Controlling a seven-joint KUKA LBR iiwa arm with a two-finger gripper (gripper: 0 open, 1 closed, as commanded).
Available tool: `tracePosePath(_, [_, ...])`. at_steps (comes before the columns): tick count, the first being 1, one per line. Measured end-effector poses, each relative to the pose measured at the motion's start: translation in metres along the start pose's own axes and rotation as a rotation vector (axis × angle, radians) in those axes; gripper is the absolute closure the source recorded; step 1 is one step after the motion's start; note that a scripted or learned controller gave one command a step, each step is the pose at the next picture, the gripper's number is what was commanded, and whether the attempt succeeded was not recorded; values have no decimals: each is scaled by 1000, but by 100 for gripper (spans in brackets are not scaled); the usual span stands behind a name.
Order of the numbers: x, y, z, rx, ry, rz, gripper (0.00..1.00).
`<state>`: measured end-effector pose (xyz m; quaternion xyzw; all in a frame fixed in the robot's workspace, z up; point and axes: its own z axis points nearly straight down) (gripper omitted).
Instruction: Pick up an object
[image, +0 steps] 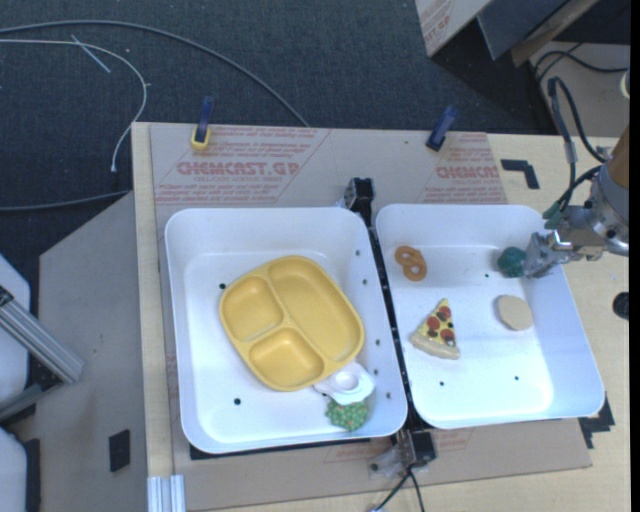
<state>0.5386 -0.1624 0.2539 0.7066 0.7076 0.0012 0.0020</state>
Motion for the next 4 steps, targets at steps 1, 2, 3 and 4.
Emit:
tracePosePath(1, [56,13,-6,1,2,-6,100])
tracePosePath(2, [104,23,-8,2,3,-5,100])
tracePosePath(3, [160,41,-10,2,3,-5,100])
tracePosePath(4, [205,59,-9,2,2,-4,100])
